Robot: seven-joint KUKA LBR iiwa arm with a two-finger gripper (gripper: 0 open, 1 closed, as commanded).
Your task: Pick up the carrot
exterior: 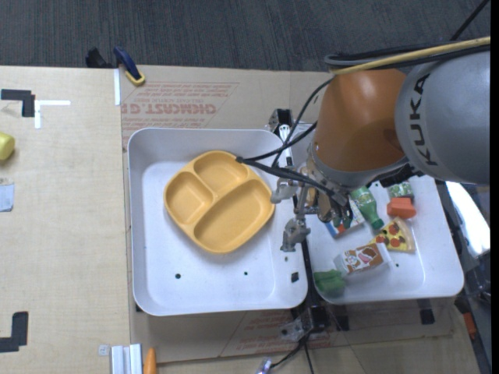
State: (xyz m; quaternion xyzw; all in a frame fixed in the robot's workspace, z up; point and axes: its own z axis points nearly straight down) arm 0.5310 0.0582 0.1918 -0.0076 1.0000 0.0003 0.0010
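arm lettering: "kuka" on grey arm [444, 123]
gripper [295, 228]: cannot tell
left bin: yellow three-section plastic plate [219, 201]
right bin: small orange block [401, 206], green bottle [366, 207]

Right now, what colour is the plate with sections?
Yellow-orange, clearest in the camera view: the plate.

A yellow three-compartment plastic plate [219, 202] lies in the left white bin [156, 287]; the end effector [295, 228] hangs at the divide between bins.
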